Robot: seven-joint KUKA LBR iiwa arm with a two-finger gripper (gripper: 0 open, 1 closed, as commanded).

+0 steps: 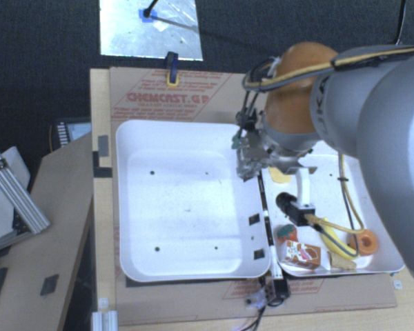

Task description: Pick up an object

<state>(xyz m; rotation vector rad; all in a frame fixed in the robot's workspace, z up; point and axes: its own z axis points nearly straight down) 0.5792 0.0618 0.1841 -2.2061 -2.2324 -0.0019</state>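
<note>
My gripper point(247, 163) hangs low over the divide between the two white bins, at the left wall of the right bin point(329, 163). Just to its right lies a small pale yellow piece point(281, 176), partly hidden under the wrist. Nearer the front of the right bin are a small red and green round thing point(287, 233), a red and white packet point(303, 254), a yellow curved piece point(337, 243) and an orange ring point(366, 241). I see nothing held at the gripper. The grey arm covers much of the right bin.
The left bin point(127, 185) is to the gripper's left, with only small dark specks on its floor. Both bins rest on a cardboard sheet point(165, 92). A shiny metal plate point(150, 19) lies beyond the bench at the back.
</note>
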